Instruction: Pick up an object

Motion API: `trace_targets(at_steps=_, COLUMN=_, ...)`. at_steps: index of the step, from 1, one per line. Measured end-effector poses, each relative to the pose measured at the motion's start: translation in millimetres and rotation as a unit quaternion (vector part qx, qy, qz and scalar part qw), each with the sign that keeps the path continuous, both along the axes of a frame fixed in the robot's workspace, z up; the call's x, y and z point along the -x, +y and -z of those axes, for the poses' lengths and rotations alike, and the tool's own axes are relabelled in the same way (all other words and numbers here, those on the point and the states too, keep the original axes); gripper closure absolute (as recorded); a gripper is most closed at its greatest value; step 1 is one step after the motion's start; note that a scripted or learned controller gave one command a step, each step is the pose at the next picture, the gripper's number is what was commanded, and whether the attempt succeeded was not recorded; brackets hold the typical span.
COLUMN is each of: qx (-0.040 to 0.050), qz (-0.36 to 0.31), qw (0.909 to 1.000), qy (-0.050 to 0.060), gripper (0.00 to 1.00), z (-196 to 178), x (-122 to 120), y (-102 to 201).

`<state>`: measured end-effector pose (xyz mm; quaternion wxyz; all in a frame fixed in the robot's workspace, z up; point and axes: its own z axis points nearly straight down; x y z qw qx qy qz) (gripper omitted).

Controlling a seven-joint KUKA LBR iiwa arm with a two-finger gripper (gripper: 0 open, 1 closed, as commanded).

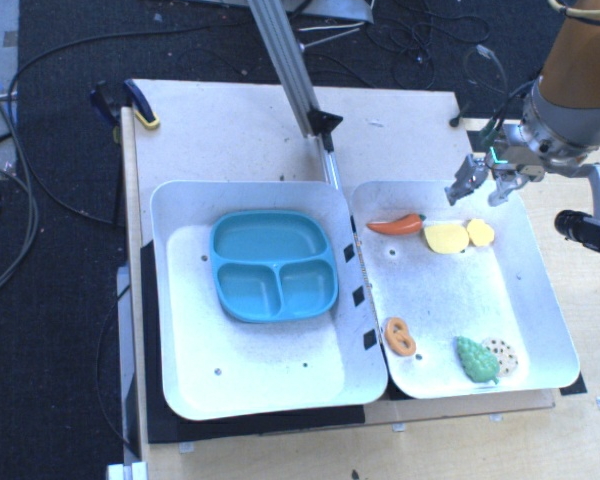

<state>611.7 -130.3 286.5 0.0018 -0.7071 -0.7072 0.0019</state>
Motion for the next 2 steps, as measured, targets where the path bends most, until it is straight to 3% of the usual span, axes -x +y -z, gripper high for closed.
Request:
trace_targets(at_steps=1, qx=0.0004, qz=0.0, qw=1.0, qy=-0.003, gripper=0.0, z=-3, x=-1, y=0)
trace_targets(at_steps=2, qx=0.0004, qz=-0.001, qw=1.0, qy=-0.003, gripper=0.0, z=43, x=-2, y=9)
